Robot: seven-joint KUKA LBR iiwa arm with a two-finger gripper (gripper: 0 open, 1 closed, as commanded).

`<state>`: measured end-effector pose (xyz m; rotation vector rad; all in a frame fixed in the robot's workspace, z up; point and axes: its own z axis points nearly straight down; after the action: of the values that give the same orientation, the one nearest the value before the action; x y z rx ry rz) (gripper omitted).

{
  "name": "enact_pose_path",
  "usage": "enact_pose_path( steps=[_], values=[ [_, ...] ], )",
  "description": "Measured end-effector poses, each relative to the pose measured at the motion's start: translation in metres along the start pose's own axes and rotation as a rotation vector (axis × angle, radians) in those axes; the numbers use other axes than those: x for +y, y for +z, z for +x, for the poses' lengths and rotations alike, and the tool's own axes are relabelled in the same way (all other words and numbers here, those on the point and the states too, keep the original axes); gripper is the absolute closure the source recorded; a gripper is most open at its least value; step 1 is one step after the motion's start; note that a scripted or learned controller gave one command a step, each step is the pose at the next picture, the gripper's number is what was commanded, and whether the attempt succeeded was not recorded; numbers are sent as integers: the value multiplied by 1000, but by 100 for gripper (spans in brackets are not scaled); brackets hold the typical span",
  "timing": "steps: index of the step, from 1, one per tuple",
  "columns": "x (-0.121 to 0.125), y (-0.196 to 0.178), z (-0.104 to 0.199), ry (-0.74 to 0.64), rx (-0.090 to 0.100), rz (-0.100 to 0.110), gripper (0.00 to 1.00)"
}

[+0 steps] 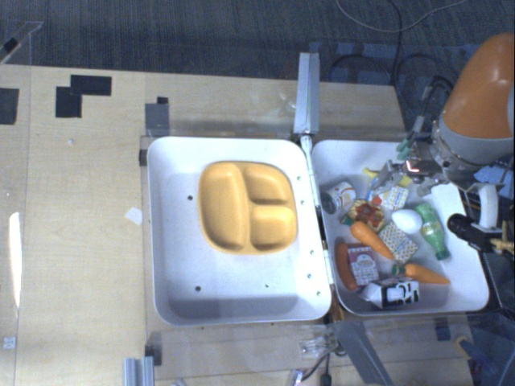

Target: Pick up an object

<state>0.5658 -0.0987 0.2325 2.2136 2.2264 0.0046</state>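
- Pincer (400, 170): small metal two-finger tool at the end of the grey arm with the orange band (483, 87), low over the upper part of the right-hand shallow white bin (475, 296); whether it is spread or pressed together cannot be told, as the tips are lost among the clutter.
- Small white packet with red and blue print (394, 198): just below the pincer, touching or nearly touching it; which of the two cannot be told.
- White egg-shaped piece (406, 220): below the pincer, slightly to its right, lying loose in the bin.
- Green plastic bottle (432, 230): below and to the right of the pincer, lying on its side beside the egg-shaped piece.
- Orange toy carrot (372, 240): below and to the left of the pincer, lying at a slant.
- Second orange carrot (426, 274): well below the pincer, near the bin's lower wall.
- Checked grey-and-white packet (397, 242): below the pincer, between the two carrots.
- Small pale tin with a printed label (341, 194): to the left of the pincer, near the bin's left wall.
- Red sausage-shaped piece (346, 265): far below and left of the pincer.
- Black-and-white carton (398, 293): furthest below the pincer.
- Left-hand shallow white bin (173, 280): well to the left of the pincer, holding a yellow three-part plastic tray (245, 206).
- Pale wooden desk (72, 240): carries both bins.
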Motion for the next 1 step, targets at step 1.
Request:
enact_pose_path(
  steps=[1],
  values=[
    [-31,121,2,190,0,0,0]
  ],
)
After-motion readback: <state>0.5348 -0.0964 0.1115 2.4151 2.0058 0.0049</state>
